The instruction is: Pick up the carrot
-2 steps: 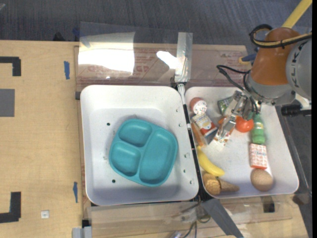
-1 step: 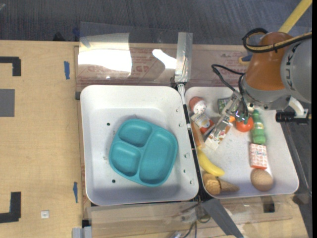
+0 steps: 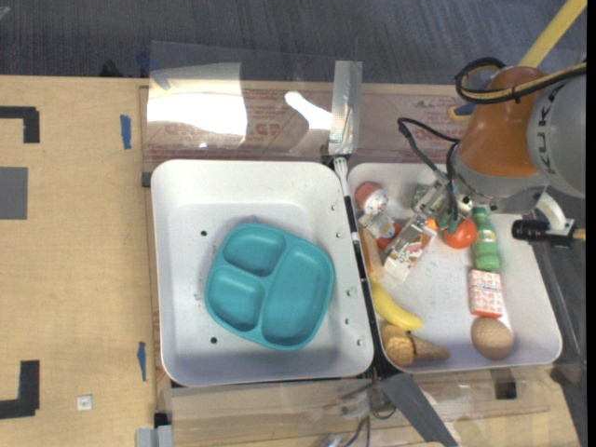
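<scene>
From the camera above the bench, the arm (image 3: 507, 133) reached in from the right, and its gripper (image 3: 430, 205) hung over the right bin (image 3: 545, 329) toward that bin's 12 o'clock side. It sat among clutter, and I could not tell whether it was apart or together. Nothing could be seen clamped in it.

The carrot (image 3: 372, 254), as best I could make it out, was the thin orange piece lying lengthwise against the bin's 9 o'clock wall, hard by the divider between the two bins. It lay at about 8 o'clock from the gripper, near it but apart. That wall left no room on the carrot's outer side. On its inner side a small carton (image 3: 406, 248) lay just beside it.

A red and white lump (image 3: 371, 198) sat at 12 o'clock from the carrot. A banana (image 3: 396, 311) curved at its 6 o'clock end, with a cone (image 3: 413, 348) below that near the bin's bottom edge. A tomato (image 3: 458, 235) and a green bottle (image 3: 484, 240) stood just beside the gripper at its 4 o'clock. A red packet (image 3: 486, 292) and a brown ball (image 3: 492, 336) followed down toward 5 o'clock.

The most open floor in that bin was a patch at its centre, between the banana and the packet.

The left bin (image 3: 177, 194) held a teal divided plate (image 3: 270, 287) near its middle, with a bare white floor all round it out to the rim.
</scene>
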Robot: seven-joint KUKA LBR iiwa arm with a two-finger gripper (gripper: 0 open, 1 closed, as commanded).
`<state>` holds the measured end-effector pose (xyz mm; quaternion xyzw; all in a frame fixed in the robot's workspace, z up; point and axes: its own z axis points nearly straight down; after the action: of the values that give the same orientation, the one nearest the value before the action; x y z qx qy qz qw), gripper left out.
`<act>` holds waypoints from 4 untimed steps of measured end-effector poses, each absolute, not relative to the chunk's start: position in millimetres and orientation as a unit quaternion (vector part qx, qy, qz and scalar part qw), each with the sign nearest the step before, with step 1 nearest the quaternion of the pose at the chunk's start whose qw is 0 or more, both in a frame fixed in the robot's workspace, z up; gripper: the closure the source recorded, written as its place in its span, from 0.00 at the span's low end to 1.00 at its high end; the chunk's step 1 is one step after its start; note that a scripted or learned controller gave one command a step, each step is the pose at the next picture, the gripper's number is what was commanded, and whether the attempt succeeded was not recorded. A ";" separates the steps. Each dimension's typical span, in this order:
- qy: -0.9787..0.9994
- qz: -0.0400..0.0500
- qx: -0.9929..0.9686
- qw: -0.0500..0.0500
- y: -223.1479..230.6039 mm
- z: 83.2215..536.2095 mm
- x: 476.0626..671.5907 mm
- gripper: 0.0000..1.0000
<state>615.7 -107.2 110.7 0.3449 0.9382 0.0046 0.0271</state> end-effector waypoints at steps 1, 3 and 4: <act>0.915 0.002 0.404 0.005 -98.7 88.8 613.7 0.00; 0.760 0.000 0.649 0.002 -152.6 114.8 606.5 0.00; 0.754 0.002 0.657 0.003 -155.5 88.0 623.1 0.00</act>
<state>623.1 -155.5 88.0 0.6567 0.7541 0.0016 0.0031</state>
